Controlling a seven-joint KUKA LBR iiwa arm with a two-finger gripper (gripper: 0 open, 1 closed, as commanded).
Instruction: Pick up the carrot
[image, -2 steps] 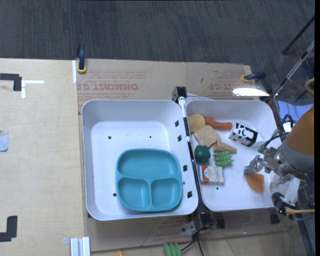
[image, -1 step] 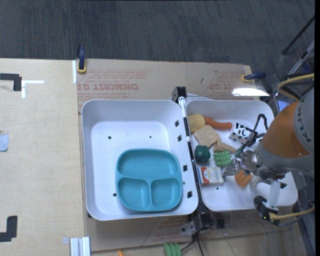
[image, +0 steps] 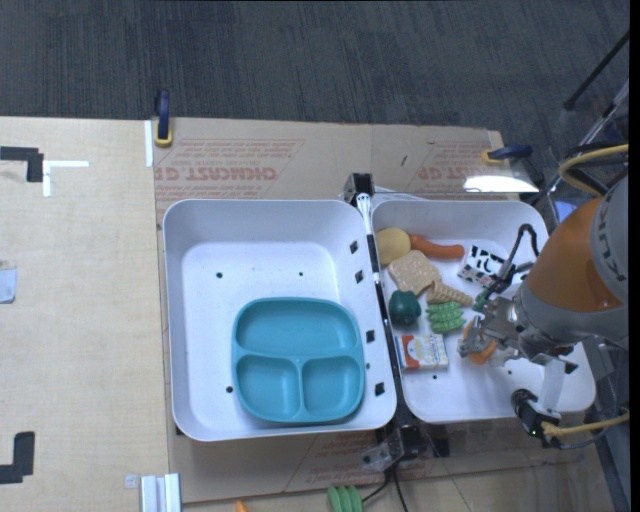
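Cardboard-covered bench (image: 330, 160) (dark carpet (image: 300, 50) beyond)

Hand (image: 480, 338) fingers blurred, state unclear

Single fixed camera above the bench, looking down at a slant on two shallow white plastic bins (image: 190, 300) set side by side.

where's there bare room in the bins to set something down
Left bin: bare floor above and left of the teal tray. Right bin: bare strip along the near edge. Crowded at its middle, around carrot, bread and gripper.
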